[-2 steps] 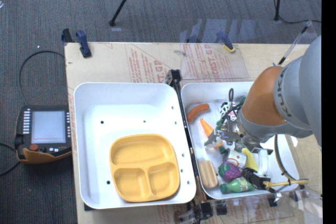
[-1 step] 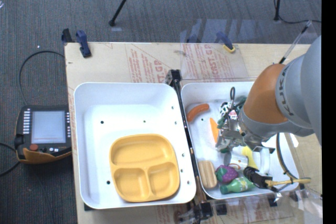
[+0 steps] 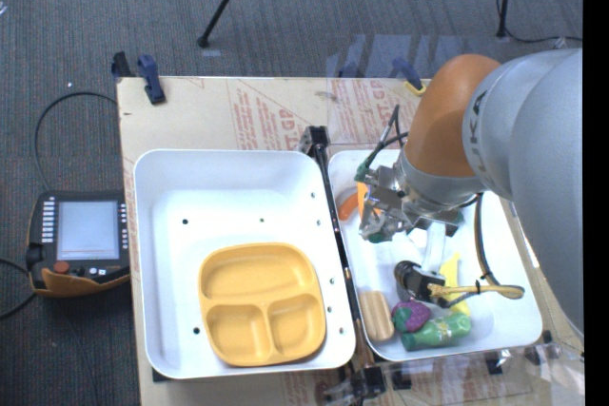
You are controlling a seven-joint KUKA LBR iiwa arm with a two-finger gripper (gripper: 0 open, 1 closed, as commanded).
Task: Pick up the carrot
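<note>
Over the right-hand bin [image 3: 529, 319], the grey arm [image 3: 533, 138] is reaching in from the right of the frame, its bulky body filling the upper right and its orange band [image 3: 447, 124] curving down toward the wrist. The wrist is pointing steeply downward, and the gripper [image 3: 379, 222] is hanging low over the upper left part of that bin, close to the wall it shares with its neighbour. Whether the tool is clenched or released I cannot tell from this angle, as the wrist is covering most of it.

The carrot [image 3: 348, 203] is showing as a small orange sliver just left of the gripper, lying by the bin's left wall; I cannot tell whether the two are touching.

Lower in the same bin, a tan bread-like piece [image 3: 376, 314] is lying along the left wall, with a purple toy [image 3: 412, 314] and a green toy [image 3: 442, 330] beside it near the bottom edge.

Across in the left bin [image 3: 162, 204], a yellow divided plate [image 3: 264, 302] is sitting in the lower middle. On the floor at the far left, a handheld control pad [image 3: 81, 238] is lying.
</note>
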